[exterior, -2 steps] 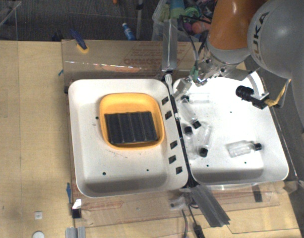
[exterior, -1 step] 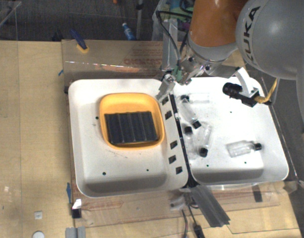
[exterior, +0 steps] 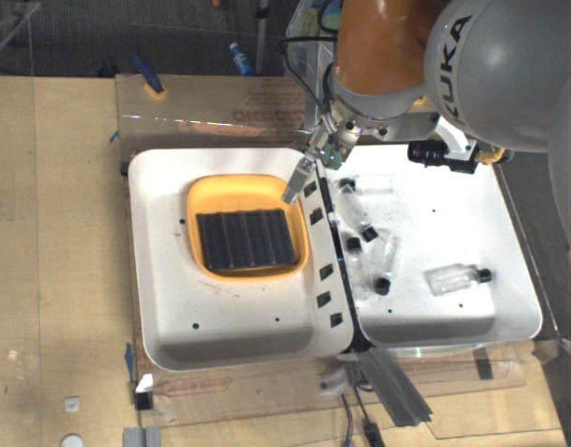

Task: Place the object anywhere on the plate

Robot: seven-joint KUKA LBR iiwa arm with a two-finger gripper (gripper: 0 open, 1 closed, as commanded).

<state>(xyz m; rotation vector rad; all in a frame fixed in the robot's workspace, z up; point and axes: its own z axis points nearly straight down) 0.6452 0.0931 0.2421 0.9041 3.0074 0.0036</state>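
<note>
The task object, a black ribbed rectangular block (exterior: 246,240), lies flat on the orange plate (exterior: 231,191), covering most of the plate's lower half and reaching toward its 4 o'clock edge. You see five parallel ridges running across the block's top face. The plate sits in the left white bin (exterior: 164,296), toward that bin's 2 o'clock corner, close to the divider between the bins.

At the plate's 1 o'clock rim, the gripper (exterior: 299,182) points down and to the left, its tip just above or touching the plate edge; you cannot tell which. Nothing shows between its fingers, and whether they stand open or closed cannot be told from this angle. Above it, the orange band (exterior: 383,26) and grey arm (exterior: 509,54) fill the frame's 1 o'clock region.

The right white bin (exterior: 453,319) holds several small clear vials with black caps: one lies on its side (exterior: 455,278) at the bin's 4 o'clock area, and others cluster near the divider (exterior: 369,240) at 9 o'clock. A row of black marks runs along the divider (exterior: 324,250). Both bins rest on a wooden bench (exterior: 52,250).
</note>
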